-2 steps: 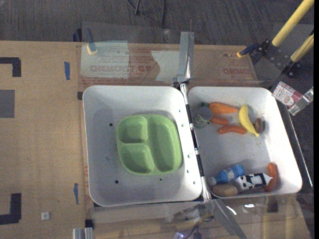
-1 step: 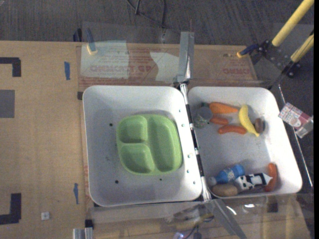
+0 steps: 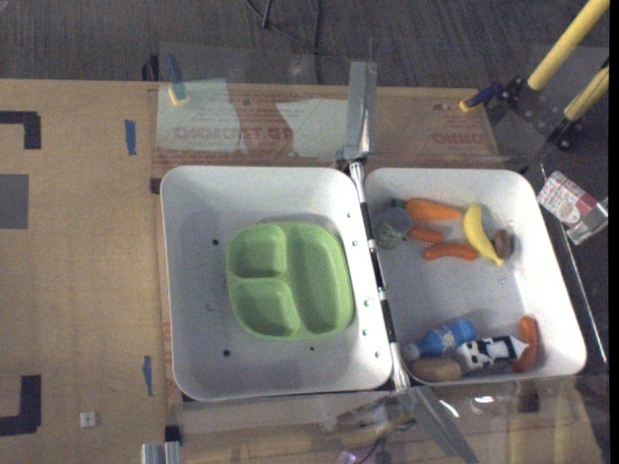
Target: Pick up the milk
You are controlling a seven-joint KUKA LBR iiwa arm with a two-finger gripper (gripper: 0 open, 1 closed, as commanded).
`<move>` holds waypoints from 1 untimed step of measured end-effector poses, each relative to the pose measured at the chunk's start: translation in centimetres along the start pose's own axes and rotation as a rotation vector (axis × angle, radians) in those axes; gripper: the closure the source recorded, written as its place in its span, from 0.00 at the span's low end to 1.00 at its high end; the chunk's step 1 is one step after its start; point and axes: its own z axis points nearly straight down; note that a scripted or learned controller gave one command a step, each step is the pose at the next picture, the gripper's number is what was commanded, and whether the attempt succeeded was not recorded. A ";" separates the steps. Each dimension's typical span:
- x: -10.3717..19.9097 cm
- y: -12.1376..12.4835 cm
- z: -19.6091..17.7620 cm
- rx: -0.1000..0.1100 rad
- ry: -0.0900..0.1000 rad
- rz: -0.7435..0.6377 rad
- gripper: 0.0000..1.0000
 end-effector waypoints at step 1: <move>-4.2 -2.3 12.1 0.001 0.001 -0.030 1.00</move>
